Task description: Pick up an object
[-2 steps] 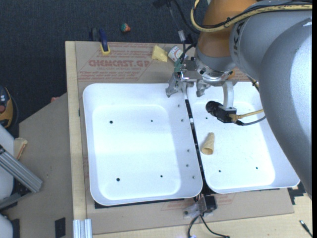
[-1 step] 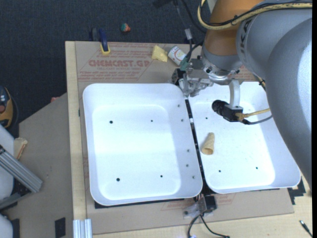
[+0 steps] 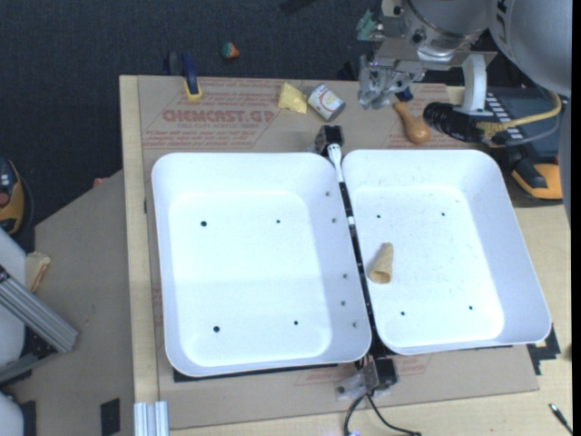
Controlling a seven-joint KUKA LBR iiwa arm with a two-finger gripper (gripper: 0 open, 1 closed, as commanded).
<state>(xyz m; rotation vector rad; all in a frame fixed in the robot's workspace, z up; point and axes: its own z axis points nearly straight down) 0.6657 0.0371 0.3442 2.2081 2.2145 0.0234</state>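
A small tan cone-shaped piece (image 3: 381,263) lies in the right bin (image 3: 508,243), close to its left wall. The left bin (image 3: 182,243) sits beside it. My gripper (image 3: 377,94) hangs beyond the far rim of the right bin, over the cardboard-covered bench, well away from the tan piece. I see nothing held in it.
On the bench behind the bins lie a yellow wedge (image 3: 292,99), a small white and grey block (image 3: 325,102) and a brown wooden piece (image 3: 413,125) just right of the gripper. A blue and yellow clamp (image 3: 190,75) stands at the back left.
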